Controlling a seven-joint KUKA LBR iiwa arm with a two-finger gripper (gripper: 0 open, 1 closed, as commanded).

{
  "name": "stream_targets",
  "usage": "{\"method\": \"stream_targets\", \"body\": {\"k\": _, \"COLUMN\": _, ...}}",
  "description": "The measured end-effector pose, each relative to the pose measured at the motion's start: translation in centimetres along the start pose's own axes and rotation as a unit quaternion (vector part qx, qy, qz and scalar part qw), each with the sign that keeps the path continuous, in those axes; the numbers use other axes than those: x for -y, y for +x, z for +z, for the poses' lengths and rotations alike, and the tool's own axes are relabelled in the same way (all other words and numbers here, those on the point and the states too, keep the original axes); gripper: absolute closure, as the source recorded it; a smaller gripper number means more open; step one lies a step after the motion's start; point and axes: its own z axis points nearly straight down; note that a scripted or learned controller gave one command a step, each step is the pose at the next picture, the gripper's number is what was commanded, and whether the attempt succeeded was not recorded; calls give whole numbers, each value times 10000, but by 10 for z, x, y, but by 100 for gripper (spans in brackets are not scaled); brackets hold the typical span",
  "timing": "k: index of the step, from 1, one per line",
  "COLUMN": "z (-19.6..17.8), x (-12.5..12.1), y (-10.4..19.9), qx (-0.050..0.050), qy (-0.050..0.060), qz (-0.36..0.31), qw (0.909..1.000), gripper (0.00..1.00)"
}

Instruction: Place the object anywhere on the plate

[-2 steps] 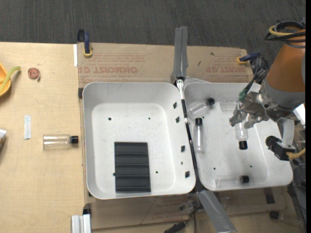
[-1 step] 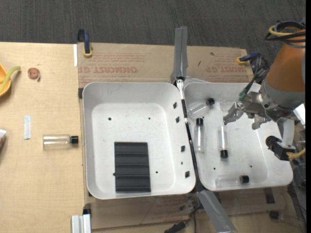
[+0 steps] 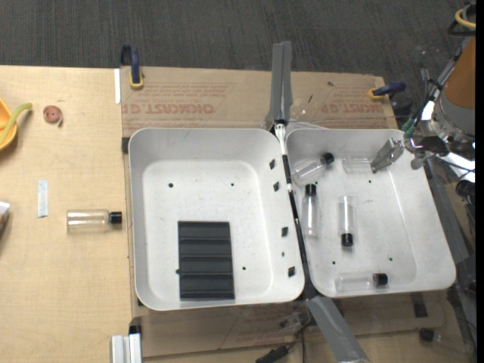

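A black ribbed plate (image 3: 204, 261) lies flat in the front part of the left bin (image 3: 151, 157). Several clear vials with black caps lie in the right bin (image 3: 431, 240): one near the divider (image 3: 310, 212), one in the middle (image 3: 345, 219), one at the front wall (image 3: 360, 281), and one at the back left (image 3: 310, 170). My gripper (image 3: 387, 156) hangs over the back right of the right bin, away from the vials I can make out. A faint clear shape (image 3: 355, 162) lies just to its left.
Another capped vial (image 3: 92, 218) lies on the wooden bench left of the bins, near a small white strip (image 3: 42, 199). A yellow object (image 3: 7, 123) and a small red disc (image 3: 51, 114) sit at the far left. Clamps (image 3: 133, 68) hold the cardboard behind the bins.
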Motion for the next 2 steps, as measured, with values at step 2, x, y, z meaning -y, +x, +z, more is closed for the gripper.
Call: {"method": "stream_targets", "body": {"k": 2, "z": -16, "x": -70, "y": -59, "qx": 4, "qy": -9, "qz": -1041, "qw": 9946, "gripper": 0}}
